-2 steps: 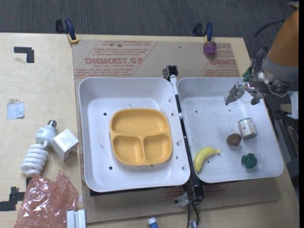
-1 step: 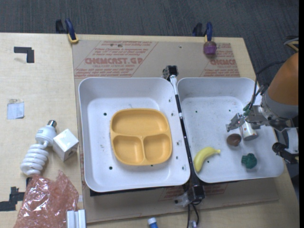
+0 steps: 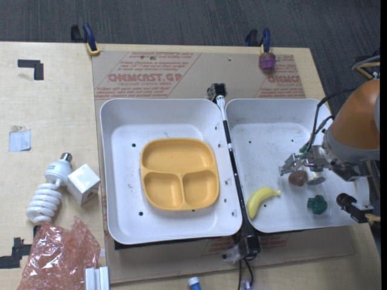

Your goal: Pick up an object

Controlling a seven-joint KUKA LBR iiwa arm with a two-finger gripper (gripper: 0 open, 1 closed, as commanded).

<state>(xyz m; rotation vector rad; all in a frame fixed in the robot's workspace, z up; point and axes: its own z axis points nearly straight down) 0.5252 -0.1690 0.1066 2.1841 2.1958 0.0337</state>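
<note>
Brown and round, a small ball (image 3: 297,178) lay in the right bin (image 3: 266,125), touching the gripper (image 3: 300,167) from its near side. Whether the fingers were apart or together, I could not tell. A banana (image 3: 260,200) lay near-left.

Arm (image 3: 363,122) cut off at right edge; small brown object (image 3: 297,177) perhaps partly hidden under the jaws

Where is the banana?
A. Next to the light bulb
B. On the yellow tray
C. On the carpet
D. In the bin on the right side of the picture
D. The banana lies in the right-hand white bin, near its lower left corner, while the yellow tray sits in the other bin.
</note>
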